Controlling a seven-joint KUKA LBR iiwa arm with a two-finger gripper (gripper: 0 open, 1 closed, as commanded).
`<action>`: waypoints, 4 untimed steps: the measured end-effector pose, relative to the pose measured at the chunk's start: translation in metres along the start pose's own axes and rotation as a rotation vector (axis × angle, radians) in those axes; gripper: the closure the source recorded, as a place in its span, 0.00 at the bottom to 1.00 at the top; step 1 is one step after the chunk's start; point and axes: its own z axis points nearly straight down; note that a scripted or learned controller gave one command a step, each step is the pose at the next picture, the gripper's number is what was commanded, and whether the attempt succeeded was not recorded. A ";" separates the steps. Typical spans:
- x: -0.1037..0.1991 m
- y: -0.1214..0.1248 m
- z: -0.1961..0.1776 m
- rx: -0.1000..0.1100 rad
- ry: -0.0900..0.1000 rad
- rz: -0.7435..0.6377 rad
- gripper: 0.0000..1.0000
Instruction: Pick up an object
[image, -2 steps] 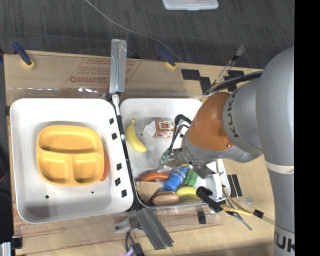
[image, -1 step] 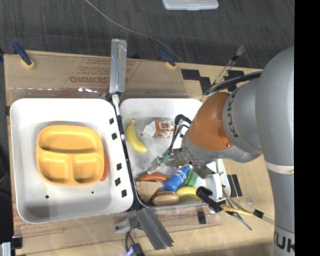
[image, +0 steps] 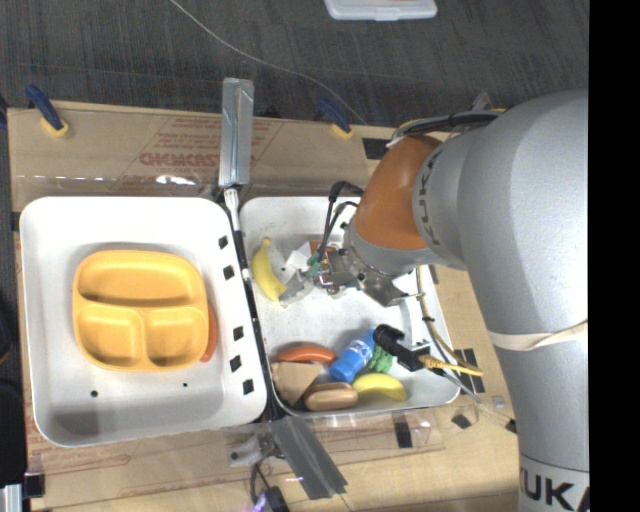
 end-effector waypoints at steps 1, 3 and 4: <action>-0.025 0.060 0.017 0.002 0.000 0.008 0.00; -0.011 0.048 0.017 0.004 -0.001 0.086 0.00; -0.008 0.080 0.017 0.031 0.002 0.088 0.00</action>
